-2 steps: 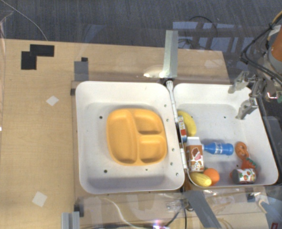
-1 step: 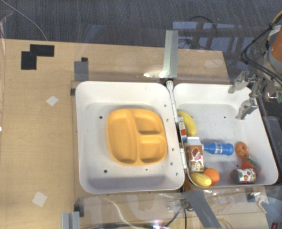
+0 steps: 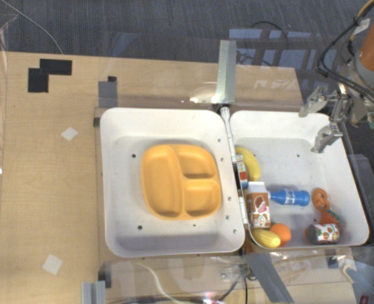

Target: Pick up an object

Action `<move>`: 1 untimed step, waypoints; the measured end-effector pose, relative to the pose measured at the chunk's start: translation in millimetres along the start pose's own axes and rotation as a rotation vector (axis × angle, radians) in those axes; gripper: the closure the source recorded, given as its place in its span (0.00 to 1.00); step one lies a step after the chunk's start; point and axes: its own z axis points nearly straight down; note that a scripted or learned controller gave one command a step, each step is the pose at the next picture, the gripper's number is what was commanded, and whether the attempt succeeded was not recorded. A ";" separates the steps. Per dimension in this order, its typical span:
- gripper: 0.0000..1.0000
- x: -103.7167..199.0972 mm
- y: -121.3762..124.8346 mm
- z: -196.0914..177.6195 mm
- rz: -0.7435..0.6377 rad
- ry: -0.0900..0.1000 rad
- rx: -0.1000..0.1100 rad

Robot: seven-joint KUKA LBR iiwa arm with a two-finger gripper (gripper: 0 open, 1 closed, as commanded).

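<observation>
The right bin (image 3: 288,135) holds the loose objects: a yellow banana (image 3: 250,163) against its left wall, a small brown-and-white carton (image 3: 257,208), a blue bottle (image 3: 290,197) lying on its side, a round orange-red item (image 3: 320,198), an orange (image 3: 281,233), a yellow lemon-like fruit (image 3: 266,239) and a red-labelled can (image 3: 323,233). My gripper (image 3: 314,125) hangs over the bin's far right corner, up and right of the blue bottle. It is open, with nothing between its fingers (image 3: 323,138).
The left bin (image 3: 120,138) carries a yellow divided plate (image 3: 180,181) in its middle. A metal divider rail (image 3: 235,170) runs between the bins, with an upright post (image 3: 227,68) at its far end. Black cables (image 3: 338,43) hang near the arm.
</observation>
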 end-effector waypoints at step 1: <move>0.00 -4.4 -18.3 19.6 -0.117 0.005 -0.001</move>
